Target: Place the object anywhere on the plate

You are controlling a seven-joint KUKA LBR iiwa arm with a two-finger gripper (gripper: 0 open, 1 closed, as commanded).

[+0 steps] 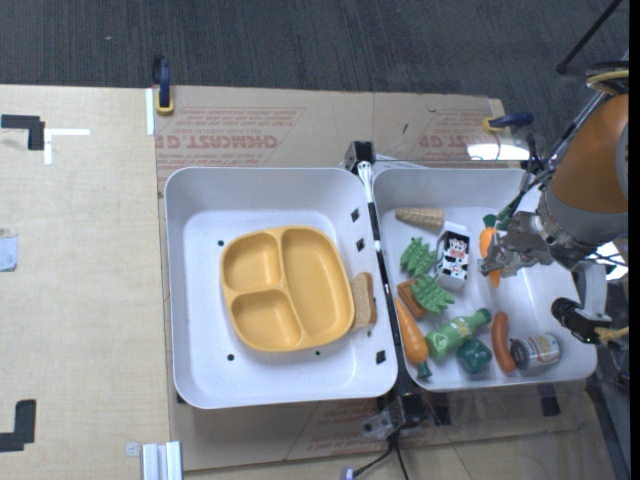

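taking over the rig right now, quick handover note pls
Hand: over the right bin, near its upper right; something small and orange sits at it, but a grip cannot be confirmed.
Plate: yellow, three sections, in the left bin, nothing on it. A bread slice lies against its right rim.
Toy food lies in the right bin: carrot, green bottle, can, cone.
Done: nothing placed.
Left: get an object over to the plate and set it down.

A yellow three-compartment plate (285, 289) is seen in the left bin (190, 298), a bread slice (363, 300) touching its right rim, while toy foods are scattered in the right bin (560, 298) beneath the gripper (497, 260).
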